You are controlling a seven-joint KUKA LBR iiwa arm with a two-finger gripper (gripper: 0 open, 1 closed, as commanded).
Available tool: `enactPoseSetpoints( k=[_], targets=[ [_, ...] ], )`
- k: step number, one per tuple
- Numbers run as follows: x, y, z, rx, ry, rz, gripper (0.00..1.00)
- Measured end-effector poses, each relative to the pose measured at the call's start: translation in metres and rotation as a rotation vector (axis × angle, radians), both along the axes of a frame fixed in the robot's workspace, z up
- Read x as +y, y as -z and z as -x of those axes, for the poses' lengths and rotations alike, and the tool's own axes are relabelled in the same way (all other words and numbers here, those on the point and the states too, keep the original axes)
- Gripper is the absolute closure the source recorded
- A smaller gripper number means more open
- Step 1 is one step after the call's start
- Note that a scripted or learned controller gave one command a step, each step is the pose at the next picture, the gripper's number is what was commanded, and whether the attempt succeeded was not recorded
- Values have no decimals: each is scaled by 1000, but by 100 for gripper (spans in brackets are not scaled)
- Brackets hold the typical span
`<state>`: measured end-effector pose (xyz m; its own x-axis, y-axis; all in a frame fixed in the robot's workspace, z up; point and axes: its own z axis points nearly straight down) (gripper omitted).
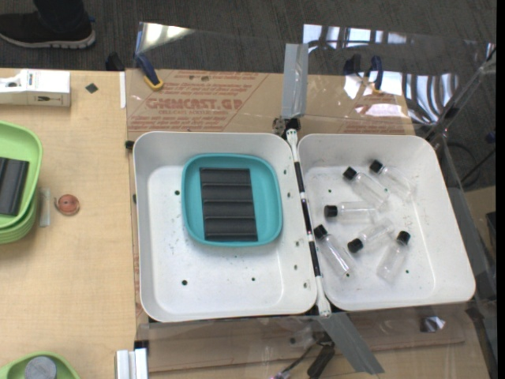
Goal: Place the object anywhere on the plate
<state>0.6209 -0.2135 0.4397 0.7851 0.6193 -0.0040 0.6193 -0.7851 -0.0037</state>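
Teal plastic marks the target: a square-cornered plate [233, 200] with a dark ribbed insert lies in the left bin [158, 275], toward its far side. The objects to move are in the right bin [442, 283]: about six clear vials with black caps [364, 212], scattered and lying on their sides, some touching or crossing one another near the bin's middle. As for the pincer, I cannot tell whether it is spread or pressed together.

Several risks follow from this layout. Clear glass or plastic against a white floor gives little contrast, so a grasp aimed at a vial body could land off-centre. Lying round, a vial would probably roll away under a closing finger. Where vials touch, a pinch may catch two or nudge a neighbour. One vial [330, 251] lies near the left wall by the divider [304, 212], leaving little room for a finger. Released on the ribbed insert, a vial might roll off.
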Motion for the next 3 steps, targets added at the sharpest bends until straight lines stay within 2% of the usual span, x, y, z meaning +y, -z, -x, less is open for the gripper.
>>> enactPoseSetpoints(
  k=[1, 2, 3],
  targets=[
    [-8, 0, 41, 1, 133, 1, 0],
    [-9, 0, 54, 1, 269, 1, 0],
    [-9, 0, 90, 1, 385, 2, 0]
  ],
)
